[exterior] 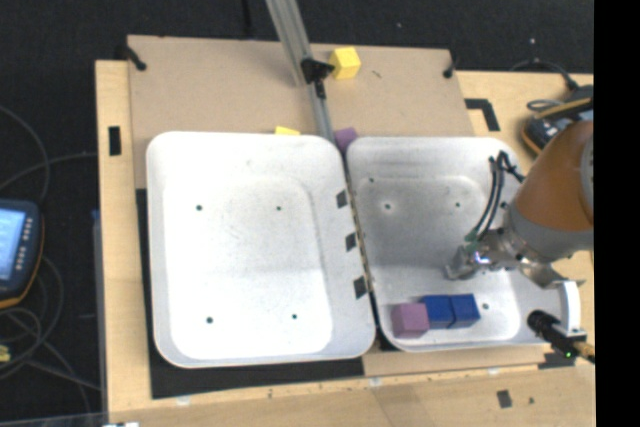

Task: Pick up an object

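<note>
Dark floor is seen all around the tan worktop (400,95), where two white bins are set side by side. In the right bin (420,175), a purple block (409,318) and a blue block (450,311) are parked just beside each other by the near wall. The hand (470,262) is lowered into that bin, near the blue block and a bit farther back; whether it's spread or pinched can't be told. The left bin (250,245) is also seen.
</note>
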You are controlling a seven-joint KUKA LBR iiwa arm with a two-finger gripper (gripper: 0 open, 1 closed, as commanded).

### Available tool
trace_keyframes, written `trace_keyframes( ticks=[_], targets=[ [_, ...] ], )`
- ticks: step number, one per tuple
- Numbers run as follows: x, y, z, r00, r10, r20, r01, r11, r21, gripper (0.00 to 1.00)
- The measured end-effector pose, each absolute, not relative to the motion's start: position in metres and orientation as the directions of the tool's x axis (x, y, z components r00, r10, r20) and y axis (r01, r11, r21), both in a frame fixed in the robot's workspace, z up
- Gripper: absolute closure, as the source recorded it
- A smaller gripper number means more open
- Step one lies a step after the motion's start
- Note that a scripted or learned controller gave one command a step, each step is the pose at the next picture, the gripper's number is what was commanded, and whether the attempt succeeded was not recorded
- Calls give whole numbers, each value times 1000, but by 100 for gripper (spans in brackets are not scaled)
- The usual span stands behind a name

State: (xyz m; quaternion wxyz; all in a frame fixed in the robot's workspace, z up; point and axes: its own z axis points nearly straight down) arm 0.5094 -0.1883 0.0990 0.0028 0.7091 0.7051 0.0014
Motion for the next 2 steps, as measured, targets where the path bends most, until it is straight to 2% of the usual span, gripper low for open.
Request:
trace_keyframes(
  ticks=[1, 2],
  targets=[
    [511, -185, 98, 4, 1000, -3, 1000, -4, 6, 0],
    [523, -215, 273, -3, 1000, -6, 1000, 3, 10, 0]
  ],
)
